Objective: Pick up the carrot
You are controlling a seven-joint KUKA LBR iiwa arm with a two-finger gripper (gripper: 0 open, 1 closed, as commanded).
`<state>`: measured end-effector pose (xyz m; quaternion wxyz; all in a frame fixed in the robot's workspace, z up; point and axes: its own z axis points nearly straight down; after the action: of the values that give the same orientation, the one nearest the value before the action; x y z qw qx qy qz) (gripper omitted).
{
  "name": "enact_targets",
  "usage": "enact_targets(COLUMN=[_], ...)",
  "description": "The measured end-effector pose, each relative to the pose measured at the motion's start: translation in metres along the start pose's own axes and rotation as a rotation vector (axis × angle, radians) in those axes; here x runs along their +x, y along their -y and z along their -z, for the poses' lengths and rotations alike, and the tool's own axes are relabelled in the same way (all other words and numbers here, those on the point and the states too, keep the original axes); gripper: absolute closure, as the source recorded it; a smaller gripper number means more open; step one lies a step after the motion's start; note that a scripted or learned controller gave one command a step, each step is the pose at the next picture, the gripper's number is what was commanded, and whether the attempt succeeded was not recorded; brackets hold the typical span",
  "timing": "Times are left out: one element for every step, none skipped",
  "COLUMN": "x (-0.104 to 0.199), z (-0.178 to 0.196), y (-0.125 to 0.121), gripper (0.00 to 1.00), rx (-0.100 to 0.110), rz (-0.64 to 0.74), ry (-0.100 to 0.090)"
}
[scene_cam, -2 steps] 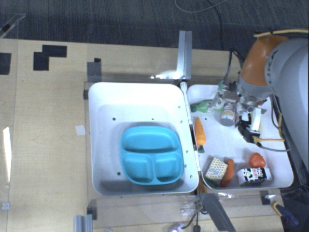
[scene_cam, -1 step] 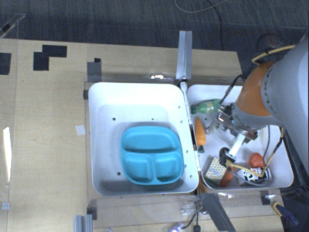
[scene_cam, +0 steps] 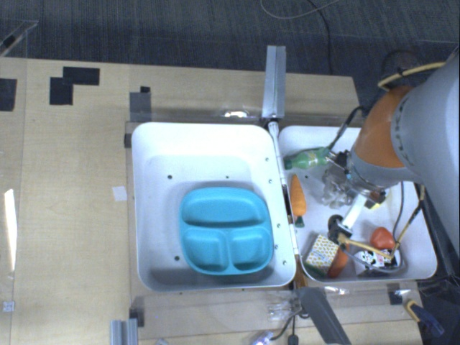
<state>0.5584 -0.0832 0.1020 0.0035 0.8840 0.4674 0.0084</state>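
The carrot (scene_cam: 297, 195) is lying along the right bin's (scene_cam: 428, 259) left wall. The gripper (scene_cam: 335, 187) is hovering just beside it; its grip state is unclear.

Overhead view: carrot (scene_cam: 297, 195) lies in right bin (scene_cam: 424, 264) by the divider w/ left bin (scene_cam: 158, 157), which holds a blue tray (scene_cam: 226, 229). Gripper (scene_cam: 336, 187) hovers just right of carrot, green bottle (scene_cam: 307, 159) near.
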Motion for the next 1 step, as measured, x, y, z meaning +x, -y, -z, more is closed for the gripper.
enact_targets(x=[-0.0184], z=[-0.0130], y=[-0.0547], gripper=[1.00], rx=[0.003], rz=[-0.239], ry=[0.007])
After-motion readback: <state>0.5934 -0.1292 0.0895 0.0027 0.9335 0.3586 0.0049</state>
